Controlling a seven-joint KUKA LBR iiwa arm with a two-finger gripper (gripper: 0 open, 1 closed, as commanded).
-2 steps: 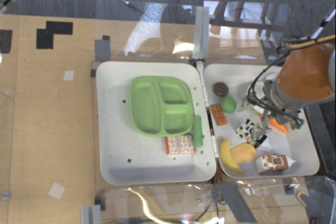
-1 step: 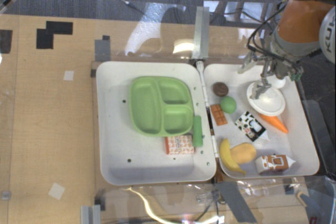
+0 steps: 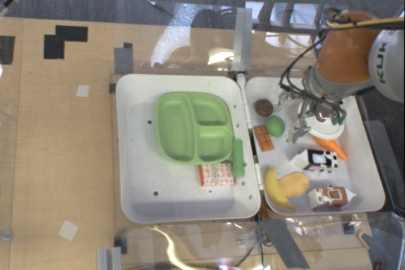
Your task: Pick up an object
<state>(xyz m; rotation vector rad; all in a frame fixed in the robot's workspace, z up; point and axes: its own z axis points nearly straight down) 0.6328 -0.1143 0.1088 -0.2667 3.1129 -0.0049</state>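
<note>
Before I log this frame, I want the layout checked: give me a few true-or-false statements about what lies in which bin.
1. The green divided tray lies in the left bin. True.
2. The banana lies in the left bin. False: it lies in the right bin, at the near edge.
3. The green ball sits beside the brown ball. True.
4. The carrot lies on the green tray. False: it is in the right bin, under the gripper.

Overhead camera, slanted down — both bins [image 3: 126, 136]
</note>
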